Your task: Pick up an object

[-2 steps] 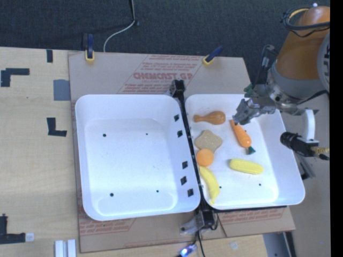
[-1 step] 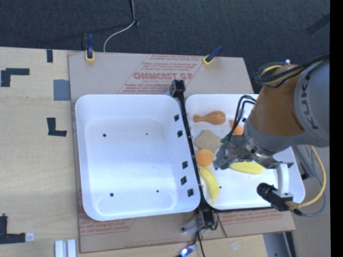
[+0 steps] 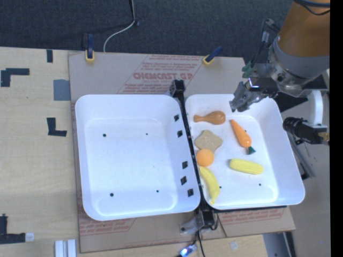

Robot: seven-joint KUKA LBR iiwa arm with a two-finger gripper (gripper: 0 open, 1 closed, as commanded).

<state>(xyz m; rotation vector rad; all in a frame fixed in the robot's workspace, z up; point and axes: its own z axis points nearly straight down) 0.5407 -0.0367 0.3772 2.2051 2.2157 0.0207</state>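
The right bin [image 3: 278, 159] holds several toy foods. A brown chicken drumstick [image 3: 210, 118] lies near its back left. An orange carrot [image 3: 241, 134] lies to the right of it. A tan bread slice [image 3: 207, 141] sits beside an orange ball [image 3: 204, 157]. A yellow banana [image 3: 210, 183] lies at the front left and a corn cob [image 3: 246, 167] at the front middle. My gripper [image 3: 239, 103] hangs above the bin's back edge, just behind the carrot, with nothing seen between its fingers.
The left bin [image 3: 128, 154] stands next to the right one, with a row of black clips [image 3: 185, 159] along the shared wall. Both rest on a cardboard sheet [image 3: 155, 74]. A white cable [image 3: 120, 31] runs at the back.
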